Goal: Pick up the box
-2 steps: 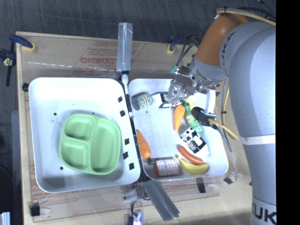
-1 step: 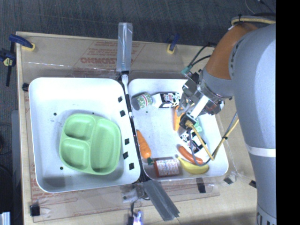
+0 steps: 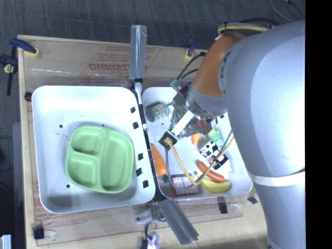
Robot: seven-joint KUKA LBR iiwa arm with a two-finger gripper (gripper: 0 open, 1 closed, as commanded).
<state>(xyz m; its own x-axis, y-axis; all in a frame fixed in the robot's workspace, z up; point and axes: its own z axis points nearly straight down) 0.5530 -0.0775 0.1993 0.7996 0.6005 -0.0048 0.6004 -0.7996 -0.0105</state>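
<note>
A small flat box [image 3: 184,183] with a red and white label lies at the near edge of the right bin [image 3: 155,95], between a carrot [image 3: 159,160] and a banana [image 3: 218,185]. My gripper [image 3: 199,130] hangs low over the middle of the right bin, above and behind the box and apart from it. The wrist and arm hide much of what lies under it. A black and white checkered packet [image 3: 212,150] sits just right of the gripper.
A tin can [image 3: 158,110] lies at the far left of the right bin. A red item [image 3: 209,171] rests on the banana, and a green and white bottle [image 3: 215,136] is by the checkered packet. The left bin [image 3: 46,102] holds a green divided plate [image 3: 100,158].
</note>
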